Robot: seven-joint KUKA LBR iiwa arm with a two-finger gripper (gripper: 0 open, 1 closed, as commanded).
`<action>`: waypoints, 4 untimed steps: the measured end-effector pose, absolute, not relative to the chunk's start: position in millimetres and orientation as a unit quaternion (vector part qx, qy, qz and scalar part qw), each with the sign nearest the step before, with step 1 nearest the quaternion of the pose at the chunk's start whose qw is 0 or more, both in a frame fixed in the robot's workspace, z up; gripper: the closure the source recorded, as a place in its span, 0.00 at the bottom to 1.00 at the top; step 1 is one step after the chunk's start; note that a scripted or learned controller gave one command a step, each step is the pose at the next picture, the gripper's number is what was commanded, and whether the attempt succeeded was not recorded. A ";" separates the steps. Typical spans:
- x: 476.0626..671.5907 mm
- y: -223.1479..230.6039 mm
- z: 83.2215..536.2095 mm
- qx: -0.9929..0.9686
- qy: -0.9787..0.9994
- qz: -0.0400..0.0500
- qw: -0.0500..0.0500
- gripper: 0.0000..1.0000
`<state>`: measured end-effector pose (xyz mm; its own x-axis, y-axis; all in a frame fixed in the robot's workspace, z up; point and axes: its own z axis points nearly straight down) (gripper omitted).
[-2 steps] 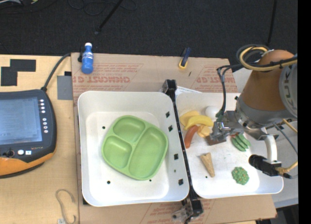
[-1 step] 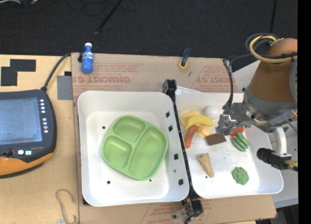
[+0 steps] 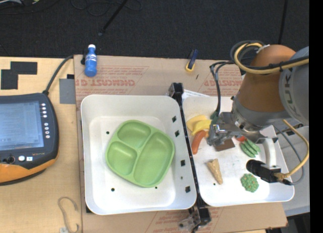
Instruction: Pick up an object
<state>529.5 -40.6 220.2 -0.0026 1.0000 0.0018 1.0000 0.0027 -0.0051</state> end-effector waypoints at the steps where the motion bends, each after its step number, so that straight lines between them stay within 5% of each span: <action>1: 528.5 14.1 232.3 -0.705 -0.709 0.000 0.002 1.00; 2: 540.5 71.9 233.1 -0.706 -0.709 0.001 0.001 1.00; 4: 535.3 86.3 236.1 -0.706 -0.708 0.001 0.001 1.00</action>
